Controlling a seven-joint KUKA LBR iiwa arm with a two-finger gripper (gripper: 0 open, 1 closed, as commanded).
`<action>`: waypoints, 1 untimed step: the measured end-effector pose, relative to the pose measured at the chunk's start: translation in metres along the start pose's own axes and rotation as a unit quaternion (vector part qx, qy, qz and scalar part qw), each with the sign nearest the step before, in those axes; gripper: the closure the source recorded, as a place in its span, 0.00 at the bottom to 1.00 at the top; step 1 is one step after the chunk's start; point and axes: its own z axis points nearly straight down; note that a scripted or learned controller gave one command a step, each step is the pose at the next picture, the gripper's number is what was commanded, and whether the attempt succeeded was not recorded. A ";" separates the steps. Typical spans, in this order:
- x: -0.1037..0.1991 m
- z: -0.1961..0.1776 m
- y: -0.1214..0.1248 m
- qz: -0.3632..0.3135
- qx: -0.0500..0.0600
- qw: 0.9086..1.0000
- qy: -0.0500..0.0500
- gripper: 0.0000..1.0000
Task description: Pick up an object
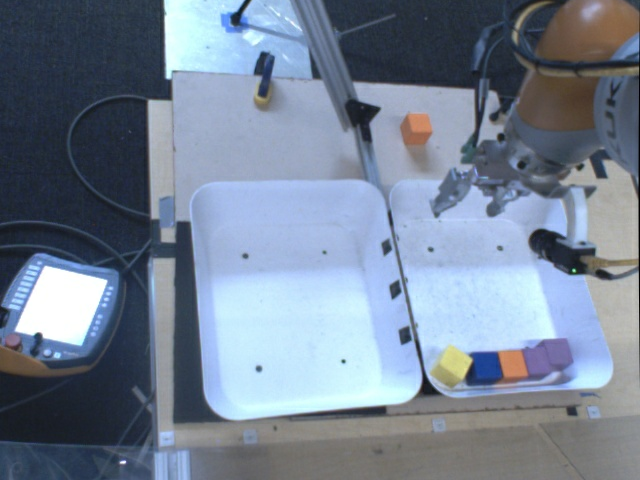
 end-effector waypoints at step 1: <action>0.009 0.080 -0.043 -0.001 0.001 1.000 0.000 0.00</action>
